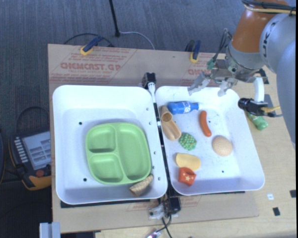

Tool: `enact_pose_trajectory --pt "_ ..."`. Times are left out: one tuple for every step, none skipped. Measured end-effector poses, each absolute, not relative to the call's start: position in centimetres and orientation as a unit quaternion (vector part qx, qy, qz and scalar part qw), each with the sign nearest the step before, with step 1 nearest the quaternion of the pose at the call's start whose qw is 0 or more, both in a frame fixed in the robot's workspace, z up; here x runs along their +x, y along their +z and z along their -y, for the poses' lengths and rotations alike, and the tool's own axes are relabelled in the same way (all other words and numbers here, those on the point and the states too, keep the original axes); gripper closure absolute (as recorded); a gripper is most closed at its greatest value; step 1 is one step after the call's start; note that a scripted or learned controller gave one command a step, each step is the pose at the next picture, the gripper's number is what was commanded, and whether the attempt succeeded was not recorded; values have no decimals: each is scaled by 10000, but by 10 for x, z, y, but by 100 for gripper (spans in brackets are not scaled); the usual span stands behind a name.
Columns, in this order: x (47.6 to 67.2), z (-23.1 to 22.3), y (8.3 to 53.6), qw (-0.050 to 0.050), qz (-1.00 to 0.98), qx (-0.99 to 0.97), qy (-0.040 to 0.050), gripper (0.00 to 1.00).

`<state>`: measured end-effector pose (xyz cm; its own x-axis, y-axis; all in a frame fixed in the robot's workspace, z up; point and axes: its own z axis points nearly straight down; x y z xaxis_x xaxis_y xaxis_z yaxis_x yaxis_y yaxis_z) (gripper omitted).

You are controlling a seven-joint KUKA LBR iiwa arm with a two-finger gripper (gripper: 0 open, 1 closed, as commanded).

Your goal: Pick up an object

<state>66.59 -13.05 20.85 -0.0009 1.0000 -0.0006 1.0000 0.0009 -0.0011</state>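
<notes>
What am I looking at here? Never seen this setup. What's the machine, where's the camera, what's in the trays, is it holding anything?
One fixed camera looks down at a slant on a bench with two shallow white bins. The grey arm with the orange band, entering from the right, is a KUKA iiwa robot; its two-finger gripper hangs open above the far edge of the right bin, with nothing between the fingers.

The left bin holds a green divided plate and a tan cone-shaped piece at its near edge.

The right bin holds toy foods and small items: a blue bottle, a red sausage, a tan bun-like piece, a green bumpy ball, a beige round piece, a yellow piece and a red piece.

The job is to pick one up; none is lifted yet.
</notes>
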Motion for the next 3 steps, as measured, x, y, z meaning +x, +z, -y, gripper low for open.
enact_pose_trajectory --pt "624 156 94 -5 6865 -7272 2 0" --pt "623 156 103 4 6863 -7273 9 100" --pt "594 101 228 -12 7280 -6855 -7 100"
